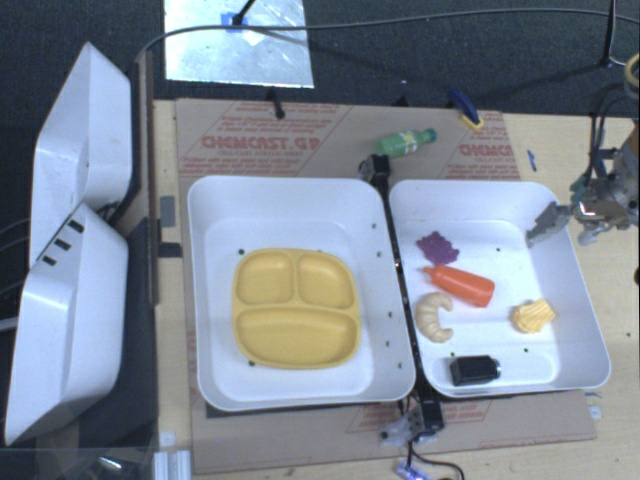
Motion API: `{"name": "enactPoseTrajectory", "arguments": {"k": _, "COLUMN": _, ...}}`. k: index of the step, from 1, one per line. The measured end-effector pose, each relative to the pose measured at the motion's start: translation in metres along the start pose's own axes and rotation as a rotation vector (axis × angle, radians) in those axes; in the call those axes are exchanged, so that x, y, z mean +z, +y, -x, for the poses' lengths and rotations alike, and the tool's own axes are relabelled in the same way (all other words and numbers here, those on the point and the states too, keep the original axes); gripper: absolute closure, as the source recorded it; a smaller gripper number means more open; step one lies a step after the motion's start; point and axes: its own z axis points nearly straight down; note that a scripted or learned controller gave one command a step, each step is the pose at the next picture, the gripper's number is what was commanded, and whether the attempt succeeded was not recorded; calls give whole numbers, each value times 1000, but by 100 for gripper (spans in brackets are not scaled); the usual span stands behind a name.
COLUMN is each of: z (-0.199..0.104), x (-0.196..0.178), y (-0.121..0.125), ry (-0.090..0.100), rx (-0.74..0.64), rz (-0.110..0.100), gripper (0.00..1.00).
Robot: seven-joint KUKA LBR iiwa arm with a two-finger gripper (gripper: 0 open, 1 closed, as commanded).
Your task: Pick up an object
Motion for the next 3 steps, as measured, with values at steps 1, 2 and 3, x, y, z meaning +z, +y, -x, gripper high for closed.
{"name": "enactPoseTrajectory", "arguments": {"k": 1, "z": 0, "x": -3, "y": 1, "ry": -1, "rx": -1, "rz": 5, "gripper": 0}}
{"name": "enactPoseTrajectory", "arguments": {"k": 2, "z": 1, "x": 58, "y": 5, "ry": 0, "rx": 0, "rz": 0, "gripper": 0}}
{"name": "enactPoseTrajectory", "arguments": {"k": 3, "z": 4, "x": 100, "y": 5, "ry": 0, "rx": 0, "rz": 2, "gripper": 0}}
